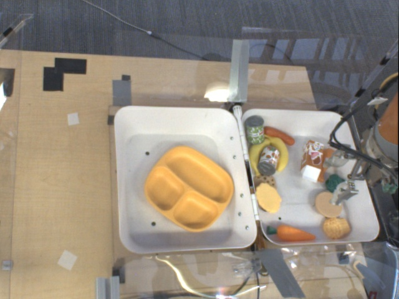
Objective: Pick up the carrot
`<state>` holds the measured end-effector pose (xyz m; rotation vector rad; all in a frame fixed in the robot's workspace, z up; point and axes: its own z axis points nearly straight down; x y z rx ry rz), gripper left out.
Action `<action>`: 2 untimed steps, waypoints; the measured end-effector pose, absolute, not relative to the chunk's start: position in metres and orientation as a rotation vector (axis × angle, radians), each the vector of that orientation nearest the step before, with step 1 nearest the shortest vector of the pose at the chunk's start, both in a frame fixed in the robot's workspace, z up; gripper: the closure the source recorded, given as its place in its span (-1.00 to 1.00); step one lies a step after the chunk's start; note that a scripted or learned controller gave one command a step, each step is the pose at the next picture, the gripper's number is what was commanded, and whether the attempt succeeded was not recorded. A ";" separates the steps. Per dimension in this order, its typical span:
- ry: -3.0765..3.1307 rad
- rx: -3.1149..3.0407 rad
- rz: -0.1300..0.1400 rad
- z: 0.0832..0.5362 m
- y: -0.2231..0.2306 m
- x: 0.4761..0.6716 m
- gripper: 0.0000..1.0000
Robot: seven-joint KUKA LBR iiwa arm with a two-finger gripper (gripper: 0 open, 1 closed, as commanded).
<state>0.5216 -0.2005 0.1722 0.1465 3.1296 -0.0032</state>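
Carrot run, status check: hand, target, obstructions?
Hand low over right bin, nothing held. Carrot at near wall, untouched. Round biscuit and knobbly ball between.

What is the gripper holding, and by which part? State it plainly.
Nothing is seen held. The gripper hangs over the right bin, apart from the carrot lying at its near edge.

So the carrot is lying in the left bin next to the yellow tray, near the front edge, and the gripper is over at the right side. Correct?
Not quite. The camera view shows the carrot lying in the right bin, near its front edge. The yellow tray sits in the left bin. The gripper is at the right side, as you said.
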 end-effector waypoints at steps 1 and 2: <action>3.127 0.185 -0.001 0.152 -0.205 0.544 -1.00; 3.110 0.362 0.001 0.093 -0.133 0.492 -1.00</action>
